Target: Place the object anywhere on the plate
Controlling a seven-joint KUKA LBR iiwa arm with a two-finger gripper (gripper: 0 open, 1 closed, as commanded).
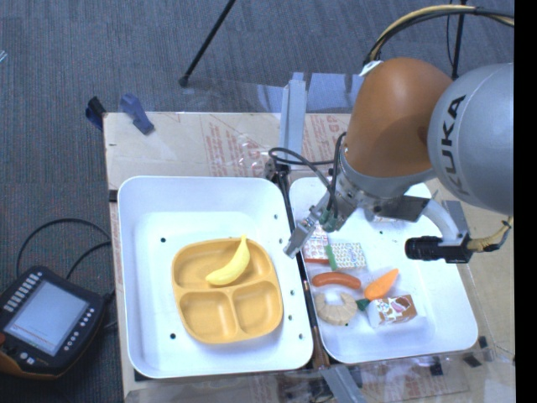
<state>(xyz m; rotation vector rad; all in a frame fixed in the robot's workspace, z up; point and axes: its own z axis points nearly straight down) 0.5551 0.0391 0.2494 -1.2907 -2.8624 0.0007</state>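
Yellow banana (230, 264) already lies in the plate (195, 316), in its top compartment.
Claw (321, 220), grip state unreadable, hovers above right bin (457, 313) food; descending could snag packets.

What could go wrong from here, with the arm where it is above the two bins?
1. The tool hangs close to the wall between the bins; coming down, it may strike that wall.
2. The items in the right bin lie packed together: the hot dog, carrot and cookie touch or nearly touch, so a grasp may push neighbours or catch two.
3. The banana already fills part of the plate, leaving less room.
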